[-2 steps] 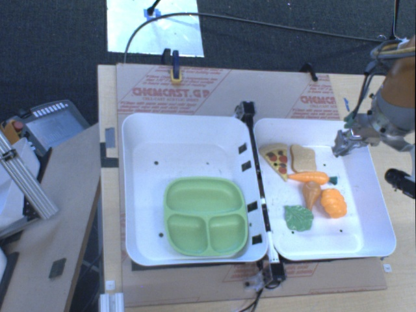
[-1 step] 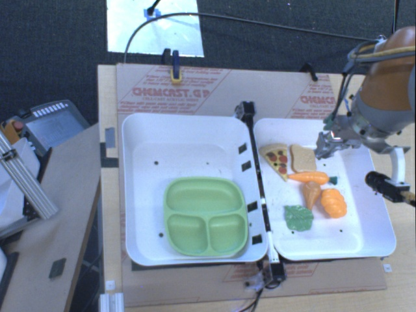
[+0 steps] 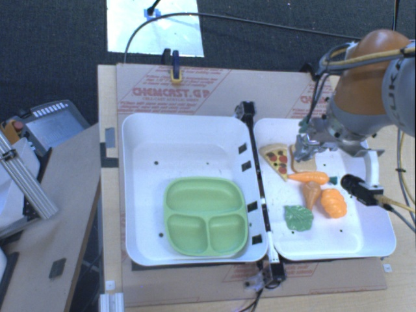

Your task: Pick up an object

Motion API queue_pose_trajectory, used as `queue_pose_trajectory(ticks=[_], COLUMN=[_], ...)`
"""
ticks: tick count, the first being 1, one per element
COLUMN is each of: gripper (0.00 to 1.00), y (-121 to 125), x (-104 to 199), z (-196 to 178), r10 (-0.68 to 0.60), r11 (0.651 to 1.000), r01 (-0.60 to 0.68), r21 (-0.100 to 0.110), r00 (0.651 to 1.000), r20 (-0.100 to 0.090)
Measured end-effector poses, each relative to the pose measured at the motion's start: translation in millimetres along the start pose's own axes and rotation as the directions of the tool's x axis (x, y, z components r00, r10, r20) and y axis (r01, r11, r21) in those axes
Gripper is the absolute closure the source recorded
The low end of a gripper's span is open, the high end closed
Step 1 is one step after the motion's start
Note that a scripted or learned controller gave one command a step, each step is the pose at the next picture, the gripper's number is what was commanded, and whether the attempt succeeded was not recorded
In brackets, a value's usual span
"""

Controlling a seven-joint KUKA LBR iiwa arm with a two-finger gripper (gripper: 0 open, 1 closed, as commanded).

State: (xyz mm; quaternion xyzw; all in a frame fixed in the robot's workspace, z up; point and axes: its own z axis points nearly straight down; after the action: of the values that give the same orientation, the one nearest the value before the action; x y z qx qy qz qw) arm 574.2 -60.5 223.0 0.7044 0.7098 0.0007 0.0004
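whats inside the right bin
The right bin holds a pizza slice, a carrot, an orange cone-shaped piece, an orange lumpy toy and a green leafy piece. The gripper and arm cover the bin's far right part.

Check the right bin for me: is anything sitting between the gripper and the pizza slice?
Nothing visible does. The gripper hangs just right of the pizza slice, with bare bin floor between them. The carrot lies nearer the front, off that line.
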Motion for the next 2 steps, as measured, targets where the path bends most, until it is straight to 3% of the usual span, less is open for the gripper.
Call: queue_pose_trajectory(ticks=[2], gripper=[1.00], y=[0], x=[110], z=[-15], r10=[-0.002], r11=[1.000], r01=[0.002], r21=[-0.001], r00=[1.000], r20=[-0.001])
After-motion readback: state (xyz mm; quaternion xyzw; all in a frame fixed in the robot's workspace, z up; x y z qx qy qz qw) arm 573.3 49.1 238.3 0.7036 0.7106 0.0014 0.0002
